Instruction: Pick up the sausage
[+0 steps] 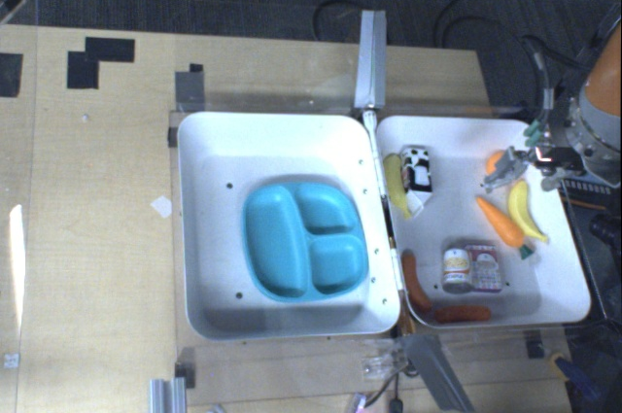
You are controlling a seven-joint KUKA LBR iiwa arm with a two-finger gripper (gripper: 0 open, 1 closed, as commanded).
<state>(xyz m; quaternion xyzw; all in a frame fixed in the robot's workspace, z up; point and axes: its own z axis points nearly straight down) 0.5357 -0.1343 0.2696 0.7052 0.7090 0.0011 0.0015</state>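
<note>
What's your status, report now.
Gripper over right bin's far corner, nothing seen held. Sausage untouched, lying along near-left corner. Can close beside it.

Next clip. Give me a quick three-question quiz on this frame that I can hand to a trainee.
1. True or false: the sausage lies in the same bin as the blue tray.
2. Which item lies right beside the carrot? A) banana B) can C) milk carton
3. Near which corner of the right bin is the gripper?

Key
1. False: the sausage is in the right bin, along its front-left corner.
2. A.
3. The far right corner, above the banana and carrot.
</note>
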